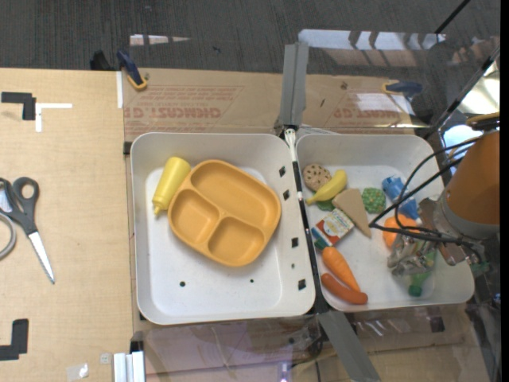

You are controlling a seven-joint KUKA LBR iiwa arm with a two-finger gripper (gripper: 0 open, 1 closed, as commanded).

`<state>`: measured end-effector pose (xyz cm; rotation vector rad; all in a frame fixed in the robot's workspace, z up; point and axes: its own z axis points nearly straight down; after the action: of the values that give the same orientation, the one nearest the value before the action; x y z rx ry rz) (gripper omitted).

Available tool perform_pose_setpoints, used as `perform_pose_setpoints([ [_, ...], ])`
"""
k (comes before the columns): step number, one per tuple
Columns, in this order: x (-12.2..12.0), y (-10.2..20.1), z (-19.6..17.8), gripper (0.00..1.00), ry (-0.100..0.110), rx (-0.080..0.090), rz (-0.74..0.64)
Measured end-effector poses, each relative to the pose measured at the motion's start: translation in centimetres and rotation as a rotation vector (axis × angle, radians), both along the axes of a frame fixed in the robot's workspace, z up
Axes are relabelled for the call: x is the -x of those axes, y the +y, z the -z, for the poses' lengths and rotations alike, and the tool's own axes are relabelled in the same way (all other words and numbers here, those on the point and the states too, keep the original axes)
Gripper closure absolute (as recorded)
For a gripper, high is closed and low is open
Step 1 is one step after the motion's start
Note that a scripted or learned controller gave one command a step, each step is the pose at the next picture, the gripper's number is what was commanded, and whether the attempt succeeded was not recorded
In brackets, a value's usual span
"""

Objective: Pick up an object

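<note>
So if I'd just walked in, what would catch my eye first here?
Probably the big yellow-orange three-compartment plastic tray in the left white bin, a yellow bottle leaning on its rim. Then the jumble of toy food in the right white bin, where the grey gripper reaches down beside an orange carrot.

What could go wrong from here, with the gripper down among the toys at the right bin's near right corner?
The gripper sits low in a tight cluster, next to a green piece and an orange piece, so it could close on nothing or nudge neighbours aside. It is also close to the right bin wall, which may block a finger. Dark cables hang over the blue toy and could snag.
</note>
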<state>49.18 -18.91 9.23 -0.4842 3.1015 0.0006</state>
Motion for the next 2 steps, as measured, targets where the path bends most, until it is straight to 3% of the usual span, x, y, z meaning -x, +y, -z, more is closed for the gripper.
perform_pose_setpoints([
  [1,-5.4,1.0,-0.1,1.0,-0.003,0.0,0.092],
  [2,-13.6,-0.7,-0.3,1.0,-0.007,0.0,0.3],
])
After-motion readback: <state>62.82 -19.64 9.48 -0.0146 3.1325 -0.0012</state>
